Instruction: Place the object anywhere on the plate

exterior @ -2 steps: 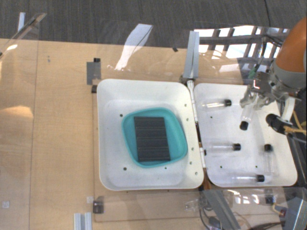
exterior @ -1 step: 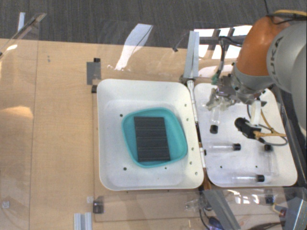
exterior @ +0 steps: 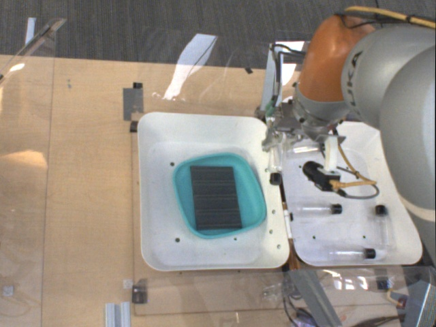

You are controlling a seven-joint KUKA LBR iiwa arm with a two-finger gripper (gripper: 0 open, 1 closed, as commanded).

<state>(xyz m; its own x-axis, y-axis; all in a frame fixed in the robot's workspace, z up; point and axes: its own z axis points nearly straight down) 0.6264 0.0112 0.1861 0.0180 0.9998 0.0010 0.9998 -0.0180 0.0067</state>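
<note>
A teal plate (exterior: 253,195) sits in the middle of the left white bin (exterior: 157,244). A dark grey ribbed rectangular block (exterior: 215,197) lies flat on the plate, near its centre. My gripper (exterior: 274,163) hangs under the grey arm with the orange band, over the divide between the two bins. It is to the right of the plate and apart from the block. Nothing shows in its grasp.
The right white bin (exterior: 402,247) holds three clear tubes with black caps: one (exterior: 317,210) in the middle, one (exterior: 380,222) at the right, one (exterior: 347,253) near the front rim. The arm covers the back of that bin.
</note>
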